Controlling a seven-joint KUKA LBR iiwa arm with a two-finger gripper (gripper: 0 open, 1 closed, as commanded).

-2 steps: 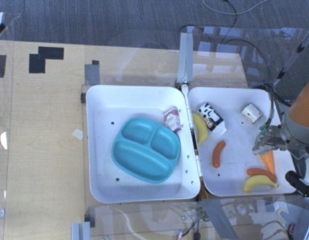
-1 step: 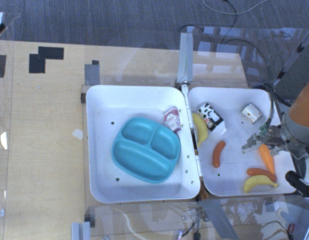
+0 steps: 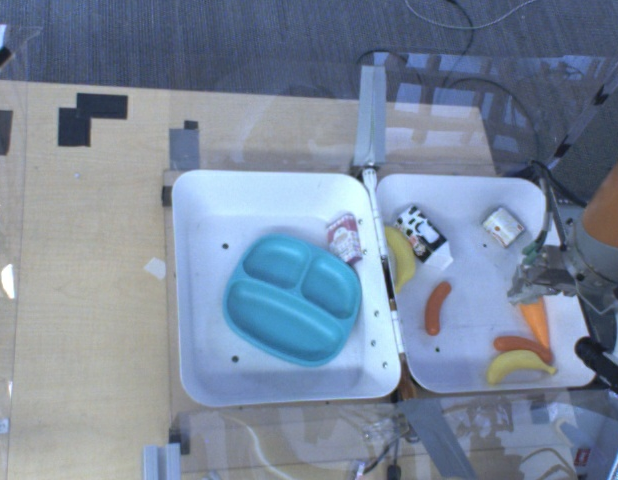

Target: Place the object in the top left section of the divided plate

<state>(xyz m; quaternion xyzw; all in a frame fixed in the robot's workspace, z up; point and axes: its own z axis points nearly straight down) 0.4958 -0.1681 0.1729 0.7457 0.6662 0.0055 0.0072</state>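
A blue divided plate [image 3: 293, 300] lies in the left bin [image 3: 204, 368], with two small sections on its far side and one long section on its near side. All three sections are bare. My gripper [image 3: 530, 286] hangs at the right side of the right bin [image 3: 469, 363], directly over the upper end of an orange carrot [image 3: 536, 323]. I see nothing lifted clear of the bin floor.
A small red packet [image 3: 344, 238] lies beside the plate's far right corner. The right bin also holds a yellow banana [image 3: 399, 256] by the divider, a cow-patterned carton [image 3: 421, 233], a white cup [image 3: 503, 227], two red sausages [image 3: 437, 308] [image 3: 522, 346] and a second banana [image 3: 519, 367].
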